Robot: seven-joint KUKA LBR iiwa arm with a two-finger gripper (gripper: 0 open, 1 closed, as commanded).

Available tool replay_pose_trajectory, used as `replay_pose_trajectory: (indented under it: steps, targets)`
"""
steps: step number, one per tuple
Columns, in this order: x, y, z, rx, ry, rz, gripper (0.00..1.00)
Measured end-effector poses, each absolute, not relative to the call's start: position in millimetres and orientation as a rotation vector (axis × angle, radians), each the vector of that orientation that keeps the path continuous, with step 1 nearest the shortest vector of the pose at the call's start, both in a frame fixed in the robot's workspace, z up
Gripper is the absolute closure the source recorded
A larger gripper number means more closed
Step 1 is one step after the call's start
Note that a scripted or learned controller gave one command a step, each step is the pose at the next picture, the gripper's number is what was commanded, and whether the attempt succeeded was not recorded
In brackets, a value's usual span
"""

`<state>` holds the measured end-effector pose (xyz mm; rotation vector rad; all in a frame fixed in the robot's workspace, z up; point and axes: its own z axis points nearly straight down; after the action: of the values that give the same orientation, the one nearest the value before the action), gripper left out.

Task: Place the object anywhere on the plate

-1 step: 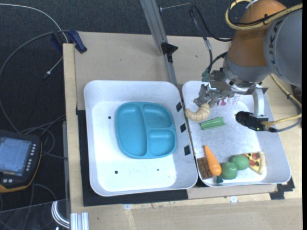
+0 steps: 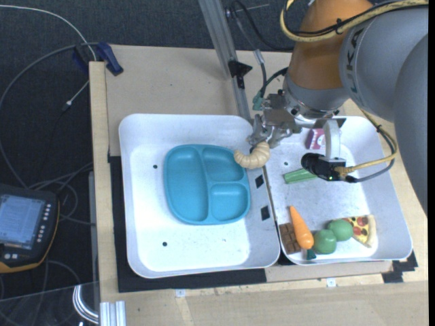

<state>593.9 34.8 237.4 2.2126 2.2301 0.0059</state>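
Observation:
A blue plate (image 2: 204,182) with three compartments lies in the left bin (image 2: 143,250). A tan croissant (image 2: 252,157) hangs at the plate's upper right edge, over the ridge between the two bins. My gripper (image 2: 260,139) sits directly above it, and its fingers are shut on the croissant's top. The grey arm with the orange band reaches in from the upper right and hides part of the right bin.
The right bin (image 2: 394,216) holds a green stick-like piece (image 2: 297,176), a carrot (image 2: 301,228), a chocolate bar (image 2: 288,237), a green fruit (image 2: 333,238), a pizza slice (image 2: 362,228) and a purple-pink item (image 2: 315,139). A metal post (image 2: 224,39) rises behind the bins.

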Motion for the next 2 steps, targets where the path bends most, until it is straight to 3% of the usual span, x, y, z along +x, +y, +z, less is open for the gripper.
replay_pose_trajectory:
  steps: [2]
  targets:
    - [609.8,155,245,2.214,2.228,0.005,1.00]
